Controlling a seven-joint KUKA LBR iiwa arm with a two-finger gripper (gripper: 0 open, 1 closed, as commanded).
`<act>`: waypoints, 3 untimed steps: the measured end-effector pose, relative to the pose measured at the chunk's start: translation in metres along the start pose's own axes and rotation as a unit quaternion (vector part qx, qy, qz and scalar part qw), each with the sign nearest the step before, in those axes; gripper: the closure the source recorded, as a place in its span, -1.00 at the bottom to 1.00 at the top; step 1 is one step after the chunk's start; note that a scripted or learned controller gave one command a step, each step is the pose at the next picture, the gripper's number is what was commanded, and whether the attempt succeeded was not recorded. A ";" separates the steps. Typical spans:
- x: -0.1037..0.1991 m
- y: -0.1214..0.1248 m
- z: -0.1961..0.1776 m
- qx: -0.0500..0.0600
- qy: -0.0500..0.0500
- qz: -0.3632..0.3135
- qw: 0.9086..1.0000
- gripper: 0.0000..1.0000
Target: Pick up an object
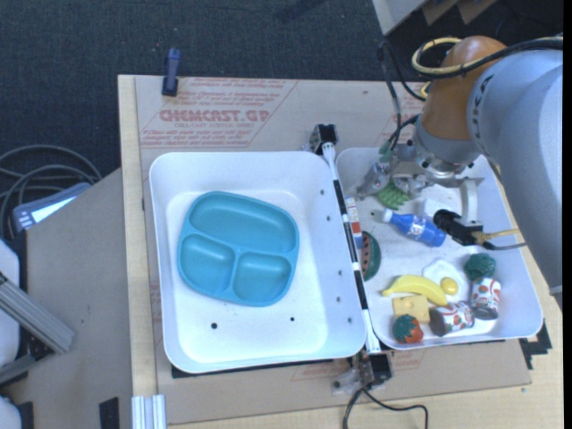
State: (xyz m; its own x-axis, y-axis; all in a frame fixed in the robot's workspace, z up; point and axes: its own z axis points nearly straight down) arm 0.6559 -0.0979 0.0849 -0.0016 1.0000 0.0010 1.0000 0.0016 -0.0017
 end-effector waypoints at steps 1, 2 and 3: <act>-0.033 -0.028 0.000 0.000 -0.001 0.001 1.000 -1.00; -0.036 -0.088 0.001 0.000 0.000 0.001 1.000 -1.00; -0.076 -0.123 -0.010 0.000 0.000 0.001 1.000 -1.00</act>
State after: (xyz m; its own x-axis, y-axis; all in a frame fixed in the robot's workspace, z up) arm 0.5329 -0.1743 0.0950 0.0012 1.0000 0.0004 1.0000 -0.0012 -0.0017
